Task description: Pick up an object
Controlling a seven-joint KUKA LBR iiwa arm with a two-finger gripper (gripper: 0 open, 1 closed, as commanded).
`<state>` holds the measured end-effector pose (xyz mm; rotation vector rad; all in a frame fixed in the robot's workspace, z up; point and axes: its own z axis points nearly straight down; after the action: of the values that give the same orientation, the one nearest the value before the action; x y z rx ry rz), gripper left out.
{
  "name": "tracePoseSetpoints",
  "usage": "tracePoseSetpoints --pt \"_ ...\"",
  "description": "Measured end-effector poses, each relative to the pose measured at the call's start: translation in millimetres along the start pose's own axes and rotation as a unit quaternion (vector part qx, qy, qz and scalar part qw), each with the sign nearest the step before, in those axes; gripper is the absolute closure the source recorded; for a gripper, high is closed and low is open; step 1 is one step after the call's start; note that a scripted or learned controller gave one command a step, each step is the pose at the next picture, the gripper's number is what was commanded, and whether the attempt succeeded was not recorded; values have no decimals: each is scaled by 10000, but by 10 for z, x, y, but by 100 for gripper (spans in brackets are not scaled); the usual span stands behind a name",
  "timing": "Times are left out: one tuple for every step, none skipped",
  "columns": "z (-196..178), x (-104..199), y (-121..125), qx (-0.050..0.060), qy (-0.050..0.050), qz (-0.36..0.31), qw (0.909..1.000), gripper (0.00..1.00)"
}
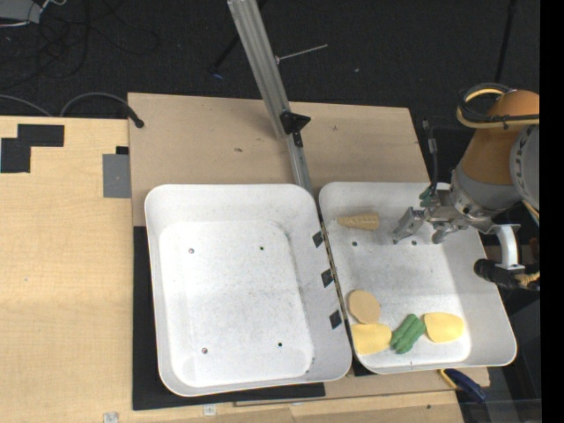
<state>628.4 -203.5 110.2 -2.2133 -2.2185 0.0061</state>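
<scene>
Two shallow white bins are sitting on the tan bench, and I am hovering my gripper (421, 227), fingers spread and grasping nothing, over the right bin (493, 346), just beside the tan cone-shaped piece (359, 221), so picking is still undone.

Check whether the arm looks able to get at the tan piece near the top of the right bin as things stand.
Probably yes. The tool hangs over the right bin, level with the tan piece and to its right, and the bin floor between them is bare. The other pieces lie in a cluster at the bin's near end.
</scene>
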Motion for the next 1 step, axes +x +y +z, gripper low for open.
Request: tracePoseSetpoints --pt "-143 -12 14 -27 -10 3 10000 100"
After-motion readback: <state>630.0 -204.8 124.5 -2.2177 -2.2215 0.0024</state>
